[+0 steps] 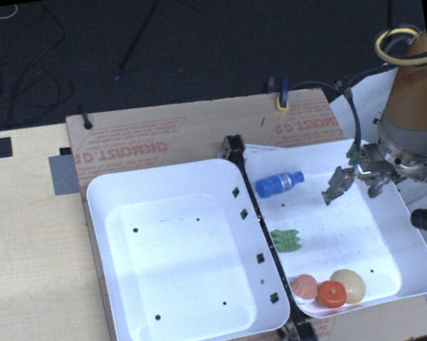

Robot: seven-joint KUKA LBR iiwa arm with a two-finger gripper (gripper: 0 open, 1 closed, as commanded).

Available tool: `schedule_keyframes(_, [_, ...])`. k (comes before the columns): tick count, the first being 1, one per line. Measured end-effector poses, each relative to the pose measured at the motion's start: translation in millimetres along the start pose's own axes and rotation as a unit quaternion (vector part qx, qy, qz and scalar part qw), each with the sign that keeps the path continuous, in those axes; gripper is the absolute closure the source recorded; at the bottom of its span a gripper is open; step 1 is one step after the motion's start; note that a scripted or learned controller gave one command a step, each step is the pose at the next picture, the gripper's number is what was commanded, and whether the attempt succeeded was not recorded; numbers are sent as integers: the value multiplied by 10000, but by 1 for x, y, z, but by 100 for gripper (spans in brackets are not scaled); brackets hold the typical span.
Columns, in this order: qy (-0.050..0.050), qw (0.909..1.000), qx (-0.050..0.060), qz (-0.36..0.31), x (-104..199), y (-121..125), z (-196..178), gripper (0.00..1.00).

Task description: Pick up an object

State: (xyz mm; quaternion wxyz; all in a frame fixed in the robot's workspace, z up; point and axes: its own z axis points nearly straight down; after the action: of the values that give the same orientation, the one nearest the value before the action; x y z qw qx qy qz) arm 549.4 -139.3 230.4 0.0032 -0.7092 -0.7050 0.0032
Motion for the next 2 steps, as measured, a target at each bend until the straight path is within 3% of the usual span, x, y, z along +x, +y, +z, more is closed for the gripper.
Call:
schedule_keyframes(1, [-10,10000,-38,-5,-47,-29,-23,0])
schedule_keyframes(2, [4,10000,-28,-11,-76,-76,-29,0])
